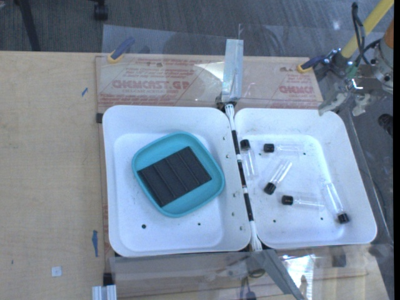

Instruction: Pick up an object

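Arm's gripper is parked by the right bin top corner, can't tell its jaw state tbh, nothing grabbed yet imo, next it needs to drop onto a capped tube mid-bin.

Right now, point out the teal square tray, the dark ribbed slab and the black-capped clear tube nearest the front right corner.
teal square tray (145,155): camera view, bare left rim.
dark ribbed slab (174,175): camera view, slab centre.
black-capped clear tube (334,200): camera view, clear body.

Clear plastic tubes, glossy white bins
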Robot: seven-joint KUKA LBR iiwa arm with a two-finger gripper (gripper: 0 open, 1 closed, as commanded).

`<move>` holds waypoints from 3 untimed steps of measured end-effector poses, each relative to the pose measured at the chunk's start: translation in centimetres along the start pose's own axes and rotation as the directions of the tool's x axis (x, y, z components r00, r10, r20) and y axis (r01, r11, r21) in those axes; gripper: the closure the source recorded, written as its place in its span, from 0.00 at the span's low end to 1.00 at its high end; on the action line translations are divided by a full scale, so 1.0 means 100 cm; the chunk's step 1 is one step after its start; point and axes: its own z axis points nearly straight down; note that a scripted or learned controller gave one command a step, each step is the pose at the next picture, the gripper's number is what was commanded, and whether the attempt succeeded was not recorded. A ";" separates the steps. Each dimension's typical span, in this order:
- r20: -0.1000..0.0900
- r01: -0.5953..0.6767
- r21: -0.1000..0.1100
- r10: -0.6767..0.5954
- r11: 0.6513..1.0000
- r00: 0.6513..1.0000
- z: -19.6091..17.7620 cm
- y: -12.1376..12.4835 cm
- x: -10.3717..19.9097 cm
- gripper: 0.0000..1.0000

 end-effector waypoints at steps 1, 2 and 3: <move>0.001 0.147 -0.001 -0.147 0.989 0.989 0.148 -0.039 0.056 0.00; 0.005 0.209 -0.010 -0.209 0.978 0.978 0.185 -0.054 0.083 0.00; 0.006 0.207 -0.015 -0.207 0.978 0.978 0.174 -0.053 0.082 1.00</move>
